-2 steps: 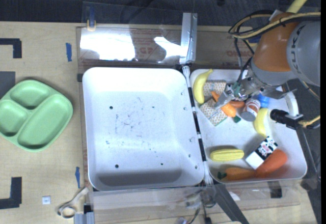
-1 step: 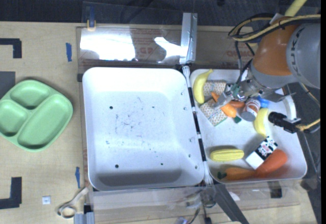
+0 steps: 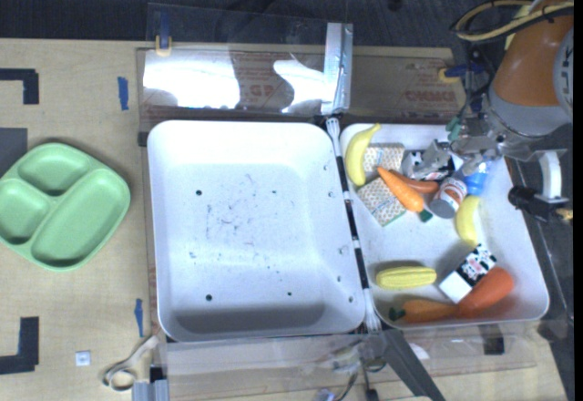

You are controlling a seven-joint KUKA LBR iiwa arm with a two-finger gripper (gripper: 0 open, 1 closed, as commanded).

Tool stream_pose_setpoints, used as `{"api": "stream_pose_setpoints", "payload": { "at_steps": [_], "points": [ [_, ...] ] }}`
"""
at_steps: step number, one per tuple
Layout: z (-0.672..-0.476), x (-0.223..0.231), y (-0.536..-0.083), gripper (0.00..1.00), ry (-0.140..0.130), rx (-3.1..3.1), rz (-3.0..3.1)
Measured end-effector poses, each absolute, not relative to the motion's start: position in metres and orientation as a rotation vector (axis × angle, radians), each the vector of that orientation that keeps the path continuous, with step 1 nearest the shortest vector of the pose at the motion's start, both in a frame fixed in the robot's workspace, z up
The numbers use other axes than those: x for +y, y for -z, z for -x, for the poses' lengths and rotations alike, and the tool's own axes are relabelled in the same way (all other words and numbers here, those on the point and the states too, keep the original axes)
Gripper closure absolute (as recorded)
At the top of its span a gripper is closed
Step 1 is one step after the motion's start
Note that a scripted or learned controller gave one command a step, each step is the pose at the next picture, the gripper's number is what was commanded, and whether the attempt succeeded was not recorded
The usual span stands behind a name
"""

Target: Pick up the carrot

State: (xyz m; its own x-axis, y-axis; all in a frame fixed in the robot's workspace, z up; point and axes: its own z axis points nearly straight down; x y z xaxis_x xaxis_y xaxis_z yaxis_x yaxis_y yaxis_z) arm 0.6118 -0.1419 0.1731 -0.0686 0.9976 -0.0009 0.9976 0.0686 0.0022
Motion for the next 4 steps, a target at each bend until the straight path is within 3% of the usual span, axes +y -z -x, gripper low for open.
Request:
{"api": "stream_pose_setpoints", "payload": {
  "at_steps": [1, 2, 3, 4],
  "points": [
    [-0.668, -0.156, -0.189, 0.00, -0.001, 2.278, -2.160],
    [-0.609, -0.106, -0.109, 0.00, -0.002, 2.411, -2.013],
    [-0.600, -0.115, -0.097, 0.00, -0.029, 2.391, -2.016],
    [-0.601, -0.115, -0.108, 1.00, -0.033, 2.387, -2.012]
  ]
}}
